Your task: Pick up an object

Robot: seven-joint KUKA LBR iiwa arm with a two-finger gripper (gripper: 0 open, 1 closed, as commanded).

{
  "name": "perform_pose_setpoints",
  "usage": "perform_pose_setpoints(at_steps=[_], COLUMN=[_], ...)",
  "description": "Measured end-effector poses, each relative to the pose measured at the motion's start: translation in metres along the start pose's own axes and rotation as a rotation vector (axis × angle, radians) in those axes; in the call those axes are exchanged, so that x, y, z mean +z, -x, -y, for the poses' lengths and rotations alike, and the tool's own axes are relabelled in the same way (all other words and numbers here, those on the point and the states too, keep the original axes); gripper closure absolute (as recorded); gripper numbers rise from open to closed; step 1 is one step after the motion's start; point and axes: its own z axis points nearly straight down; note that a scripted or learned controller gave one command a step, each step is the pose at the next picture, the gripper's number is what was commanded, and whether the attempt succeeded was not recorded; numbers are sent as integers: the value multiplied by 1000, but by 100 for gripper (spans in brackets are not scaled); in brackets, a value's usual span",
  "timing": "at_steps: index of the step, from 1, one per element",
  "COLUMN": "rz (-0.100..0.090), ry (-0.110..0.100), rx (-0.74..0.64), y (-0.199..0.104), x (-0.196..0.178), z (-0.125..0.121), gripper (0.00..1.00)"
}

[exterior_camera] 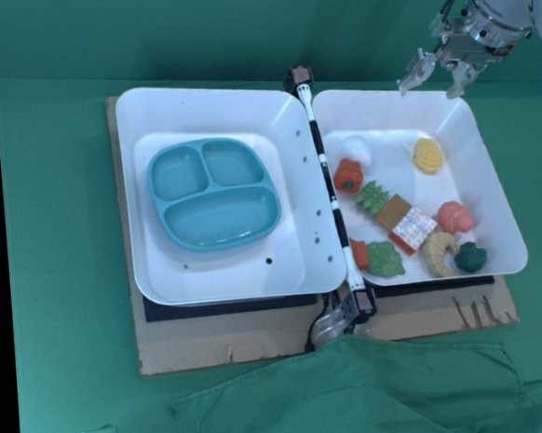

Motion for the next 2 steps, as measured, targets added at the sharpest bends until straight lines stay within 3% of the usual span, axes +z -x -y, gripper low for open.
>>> perform_pose_setpoints(at_steps=[1,2], rz=[-2,0], ry=[-7,-2], rx=[2,-1], y=[0,-1], x=[32,71], z=[30,0], gripper=[0,0])
